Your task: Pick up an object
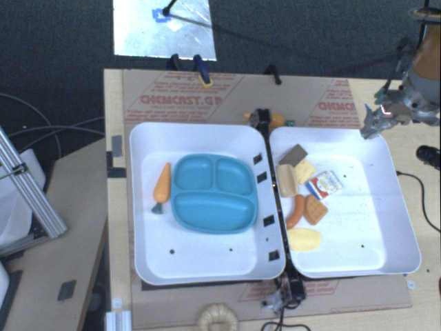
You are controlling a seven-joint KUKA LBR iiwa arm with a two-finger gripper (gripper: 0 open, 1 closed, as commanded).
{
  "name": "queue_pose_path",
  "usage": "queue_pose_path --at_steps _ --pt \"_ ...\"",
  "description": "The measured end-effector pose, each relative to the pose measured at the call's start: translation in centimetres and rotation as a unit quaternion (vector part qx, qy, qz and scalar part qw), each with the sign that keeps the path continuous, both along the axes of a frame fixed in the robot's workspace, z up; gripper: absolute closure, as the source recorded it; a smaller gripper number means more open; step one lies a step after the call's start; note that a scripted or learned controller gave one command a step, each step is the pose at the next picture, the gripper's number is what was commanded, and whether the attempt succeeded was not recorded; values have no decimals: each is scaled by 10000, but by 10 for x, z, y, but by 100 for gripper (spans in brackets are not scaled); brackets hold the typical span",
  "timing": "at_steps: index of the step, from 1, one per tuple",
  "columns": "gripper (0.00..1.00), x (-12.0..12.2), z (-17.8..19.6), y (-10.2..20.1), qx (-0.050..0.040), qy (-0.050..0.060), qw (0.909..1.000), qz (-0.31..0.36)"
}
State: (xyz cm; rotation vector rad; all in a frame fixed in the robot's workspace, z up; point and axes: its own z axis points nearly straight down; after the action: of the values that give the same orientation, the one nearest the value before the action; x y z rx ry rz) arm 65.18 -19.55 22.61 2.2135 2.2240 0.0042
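Here, the grey arm's claw hangs over the far right corner of the right white bin, holding nothing; whether its jaws are apart is too blurred to tell. Toy foods, among them a yellow plastic lemon-like piece, lie near that bin's left side, well apart from the claw.

Glossy white plastic bins; smooth blue plastic plate; matt cardboard

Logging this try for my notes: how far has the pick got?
Nothing looks picked yet. The gripper hangs over the right bin's far corner, carrying nothing visible. The food pieces, like the sausage and cracker, lie in that bin. Descent and grasp remain.
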Motion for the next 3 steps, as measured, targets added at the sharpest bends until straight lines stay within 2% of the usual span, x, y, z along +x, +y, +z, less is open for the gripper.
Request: queue_pose_path --at_steps 1,2,3 --pt "100 -15 -5 53 6 22 10000 18" --pt "100 -12 6 106 12 6 10000 28" --pt "100 -25 -7 155 12 23 10000 23"
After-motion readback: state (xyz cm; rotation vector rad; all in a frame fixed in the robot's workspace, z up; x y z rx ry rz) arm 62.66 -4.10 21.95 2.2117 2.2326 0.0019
